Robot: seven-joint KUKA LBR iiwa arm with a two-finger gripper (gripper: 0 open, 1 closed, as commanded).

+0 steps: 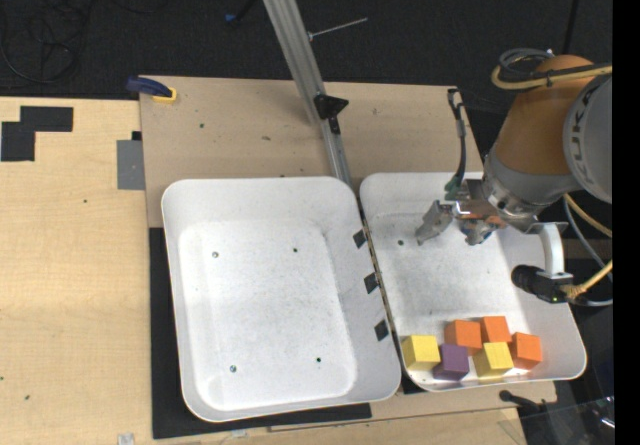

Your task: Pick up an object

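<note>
1. Gripper (452, 223) hung over the upper part of the right bin (400, 195), pointing toward the bin's left side; can't tell its state, too small and blurred.
2. Nothing could be made out in its grasp.
3. Arm (545, 138) came in from the right, orange band above the wrist, grey body at the frame edge, cables looped on top.
4. Bin floor directly under the gripper was bare white w/ a dark dot or two.
5. Blocks sat well apart from the gripper, bunched in the near right corner of the right bin.
6. Cluster, left to right: yellow block (422, 349), purple block (454, 361), 2nd yellow block (492, 359), w/ orange blocks (464, 333) behind and to the right.
7. Blocks looked to be touching or just beside each other; exact contact not clear.
8. Left bin (200, 203) lay beside the right one, rims meeting along a seam w/ three small black clips (371, 283).
9. A metal rail (298, 53) slanted up from between the bins toward the back of the bench (240, 123).
10. A small blue-and-yellow item (151, 88) lay at the bench's far left corner.
</note>
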